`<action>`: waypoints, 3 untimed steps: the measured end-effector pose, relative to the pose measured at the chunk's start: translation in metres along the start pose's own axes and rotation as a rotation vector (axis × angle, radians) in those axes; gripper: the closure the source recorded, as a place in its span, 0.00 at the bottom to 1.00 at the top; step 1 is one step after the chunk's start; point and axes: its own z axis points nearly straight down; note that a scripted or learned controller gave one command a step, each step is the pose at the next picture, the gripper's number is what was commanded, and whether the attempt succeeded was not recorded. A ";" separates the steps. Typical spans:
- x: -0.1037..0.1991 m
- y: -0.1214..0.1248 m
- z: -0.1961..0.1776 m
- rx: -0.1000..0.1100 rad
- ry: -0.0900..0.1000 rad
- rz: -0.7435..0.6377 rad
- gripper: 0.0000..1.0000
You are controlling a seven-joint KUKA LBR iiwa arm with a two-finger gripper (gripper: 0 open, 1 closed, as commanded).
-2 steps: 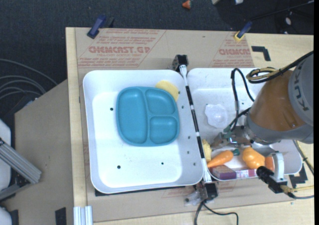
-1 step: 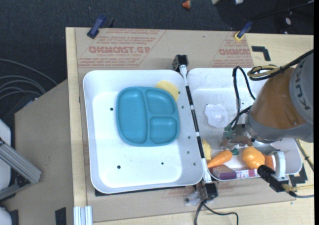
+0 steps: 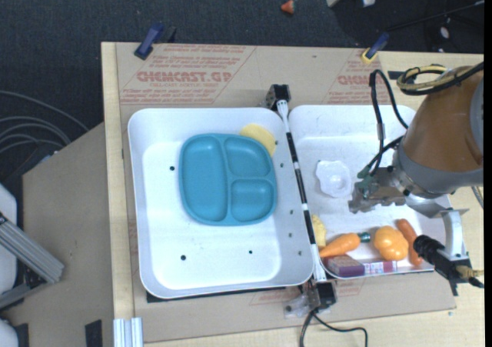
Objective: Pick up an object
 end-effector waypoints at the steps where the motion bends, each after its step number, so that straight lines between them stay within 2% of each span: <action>1: -0.073 -0.001 0.056 0.002 0.000 0.002 1.00; 2: -0.072 -0.001 0.055 0.001 0.000 0.001 0.00; 3: -0.033 -0.001 0.100 0.001 0.001 0.000 0.00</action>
